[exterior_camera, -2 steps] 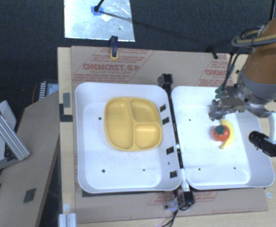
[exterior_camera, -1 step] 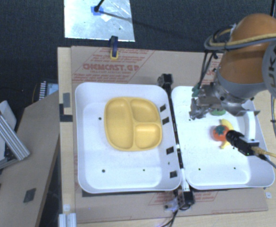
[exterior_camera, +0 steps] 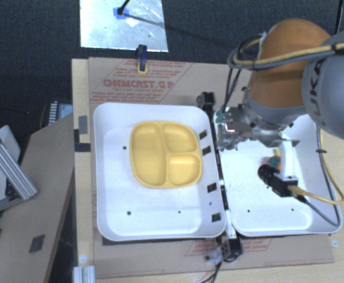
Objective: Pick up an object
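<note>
The arm's orange and grey wrist hangs over the back of the right bin [exterior_camera: 260, 217]. Its gripper [exterior_camera: 229, 132] shows as a metal part low over that bin's back left corner, close to the divider between the bins. A small object with green, orange and red parts [exterior_camera: 274, 158] lies in the right bin, just right of the gripper and partly hidden by the robot's bracket. A yellow divided plate [exterior_camera: 164, 154] lies in the middle of the left bin [exterior_camera: 110, 217], well apart from the gripper.
Both bins rest on a cardboard sheet [exterior_camera: 139, 81] with red print. A shiny metal sheet [exterior_camera: 124, 16] lies behind it at the back. An aluminium frame [exterior_camera: 3, 164] stands at the far left, off the bench.
</note>
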You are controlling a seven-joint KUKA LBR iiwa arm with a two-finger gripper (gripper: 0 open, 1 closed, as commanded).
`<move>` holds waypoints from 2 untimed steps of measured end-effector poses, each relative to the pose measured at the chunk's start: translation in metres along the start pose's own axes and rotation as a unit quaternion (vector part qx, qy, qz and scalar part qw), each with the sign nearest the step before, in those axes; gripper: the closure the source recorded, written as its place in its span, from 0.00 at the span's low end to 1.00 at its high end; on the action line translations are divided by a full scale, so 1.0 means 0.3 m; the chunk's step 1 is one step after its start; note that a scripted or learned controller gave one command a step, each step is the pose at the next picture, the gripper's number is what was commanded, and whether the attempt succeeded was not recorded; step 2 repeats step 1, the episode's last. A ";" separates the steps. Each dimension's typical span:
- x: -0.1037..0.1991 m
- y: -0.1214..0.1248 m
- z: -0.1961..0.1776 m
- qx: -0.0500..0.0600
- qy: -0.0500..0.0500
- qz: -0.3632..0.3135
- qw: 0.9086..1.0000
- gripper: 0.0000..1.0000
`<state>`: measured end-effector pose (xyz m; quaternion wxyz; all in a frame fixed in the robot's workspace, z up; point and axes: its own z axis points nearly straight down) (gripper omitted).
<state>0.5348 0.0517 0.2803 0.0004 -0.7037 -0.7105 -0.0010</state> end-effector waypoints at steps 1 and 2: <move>0.150 -0.002 0.082 0.001 0.000 0.000 1.000 1.00; 0.150 -0.002 0.082 0.001 0.000 0.000 1.000 1.00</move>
